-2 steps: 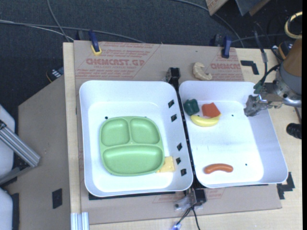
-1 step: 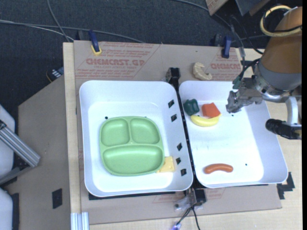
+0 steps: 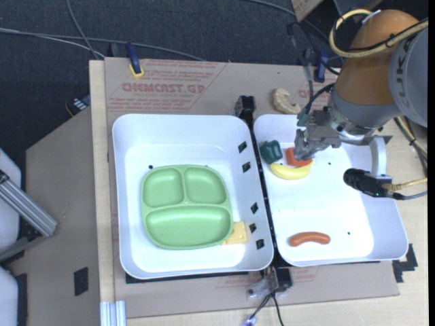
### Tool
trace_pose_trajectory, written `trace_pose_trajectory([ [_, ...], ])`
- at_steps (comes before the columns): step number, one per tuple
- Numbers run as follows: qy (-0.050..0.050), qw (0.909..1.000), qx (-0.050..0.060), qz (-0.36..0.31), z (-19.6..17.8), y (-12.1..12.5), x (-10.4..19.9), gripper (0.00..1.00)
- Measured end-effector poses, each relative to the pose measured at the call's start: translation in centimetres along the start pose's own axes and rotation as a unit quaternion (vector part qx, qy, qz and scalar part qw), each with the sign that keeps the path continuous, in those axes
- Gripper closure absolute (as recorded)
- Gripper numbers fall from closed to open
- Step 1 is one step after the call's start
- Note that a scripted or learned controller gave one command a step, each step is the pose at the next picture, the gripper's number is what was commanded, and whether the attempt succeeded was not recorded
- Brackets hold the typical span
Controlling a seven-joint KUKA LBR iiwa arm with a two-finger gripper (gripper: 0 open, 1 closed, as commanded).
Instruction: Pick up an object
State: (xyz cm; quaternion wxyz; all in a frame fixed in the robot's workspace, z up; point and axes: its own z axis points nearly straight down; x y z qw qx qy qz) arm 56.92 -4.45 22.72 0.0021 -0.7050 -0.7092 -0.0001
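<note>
Starting at the near edge of the desk (image 3: pixel 170 297), two shallow white bins are observed side by side on a sheet of cardboard. Nearest the camera in the right bin (image 3: pixel 380 236), an orange sausage-shaped toy (image 3: pixel 309 238) is seen lying flat, well apart from the other items. At the near right corner of the left bin (image 3: pixel 129 182), a small yellow wedge (image 3: pixel 237 233) is noted, touching the rim of a green divided plate (image 3: pixel 187 206) that occupies the middle of that bin with its three compartments facing up.

Further back in the right bin, a yellow banana-shaped toy (image 3: pixel 291 171) is recorded close to the dividing wall between the bins. Just behind it a red-orange object (image 3: pixel 297 157) is seen, partly covered by the end effector (image 3: pixel 309 145), and a dark green object (image 3: pixel 270 150) lies just beside both, toward the divider. The end effector is positioned low over the red-orange object, at or very near contact; whether its fingers are spread or pressed together cannot be determined, and no object is confirmed between them.

Beyond the bins, a pale beige object (image 3: pixel 285 100) is noted on the cardboard near the far rim of the right bin. The grey arm with its orange band (image 3: pixel 374 46) is seen reaching in from the far right. Printed lettering is visible on the cardboard behind the left bin.
</note>
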Motion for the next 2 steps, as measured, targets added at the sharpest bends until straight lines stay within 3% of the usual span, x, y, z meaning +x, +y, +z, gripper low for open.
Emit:
trace_pose_trajectory([
  [2,-0.001,1.0,-0.002,0.0,-0.2,3.3,9.8,1.0],
])
